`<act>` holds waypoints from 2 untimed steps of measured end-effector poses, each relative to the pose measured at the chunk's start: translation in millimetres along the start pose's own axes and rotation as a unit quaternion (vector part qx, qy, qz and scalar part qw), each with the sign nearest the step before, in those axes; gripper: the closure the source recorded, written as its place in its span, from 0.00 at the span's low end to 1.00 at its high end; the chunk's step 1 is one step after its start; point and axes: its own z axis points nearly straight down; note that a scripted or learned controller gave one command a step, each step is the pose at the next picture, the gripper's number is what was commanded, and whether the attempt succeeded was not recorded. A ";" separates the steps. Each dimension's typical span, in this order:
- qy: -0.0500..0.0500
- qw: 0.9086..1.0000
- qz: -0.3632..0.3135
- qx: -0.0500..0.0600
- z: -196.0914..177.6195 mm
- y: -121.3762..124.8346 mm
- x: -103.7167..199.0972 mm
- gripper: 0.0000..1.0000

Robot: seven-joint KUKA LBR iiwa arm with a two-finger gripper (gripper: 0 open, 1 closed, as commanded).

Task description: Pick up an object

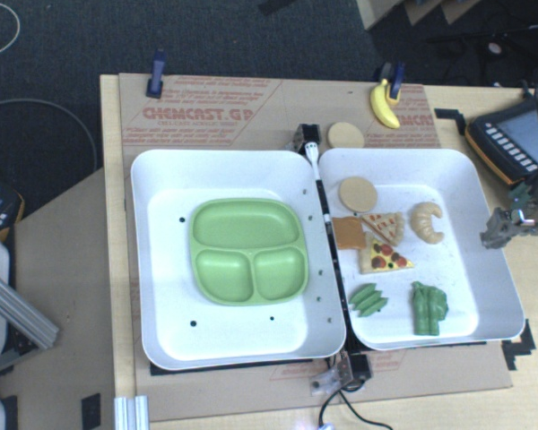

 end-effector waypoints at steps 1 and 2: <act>-0.001 1.000 0.000 -0.001 -32.3 -0.4 34.4 1.00; 0.000 1.000 0.003 0.003 38.0 -1.9 -14.5 1.00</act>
